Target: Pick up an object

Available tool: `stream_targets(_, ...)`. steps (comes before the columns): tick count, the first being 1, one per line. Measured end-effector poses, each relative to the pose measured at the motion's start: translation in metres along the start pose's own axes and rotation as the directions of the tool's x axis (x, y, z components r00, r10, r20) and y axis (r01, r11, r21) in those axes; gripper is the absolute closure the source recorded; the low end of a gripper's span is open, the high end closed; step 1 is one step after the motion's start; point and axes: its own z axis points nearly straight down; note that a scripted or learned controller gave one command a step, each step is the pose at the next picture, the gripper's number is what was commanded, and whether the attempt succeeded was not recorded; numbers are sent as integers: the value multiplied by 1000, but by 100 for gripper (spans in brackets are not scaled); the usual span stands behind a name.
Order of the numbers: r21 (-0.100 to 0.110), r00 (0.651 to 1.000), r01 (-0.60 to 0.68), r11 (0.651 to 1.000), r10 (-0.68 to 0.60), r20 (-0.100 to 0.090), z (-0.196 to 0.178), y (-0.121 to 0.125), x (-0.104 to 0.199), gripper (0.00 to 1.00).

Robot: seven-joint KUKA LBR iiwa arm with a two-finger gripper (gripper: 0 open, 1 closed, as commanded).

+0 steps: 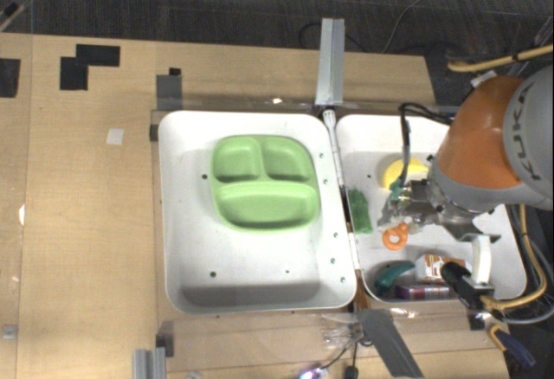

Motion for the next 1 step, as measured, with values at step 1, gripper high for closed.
stream_targets(1,-2,999,-44,999,44,0,-53,10,40,100)
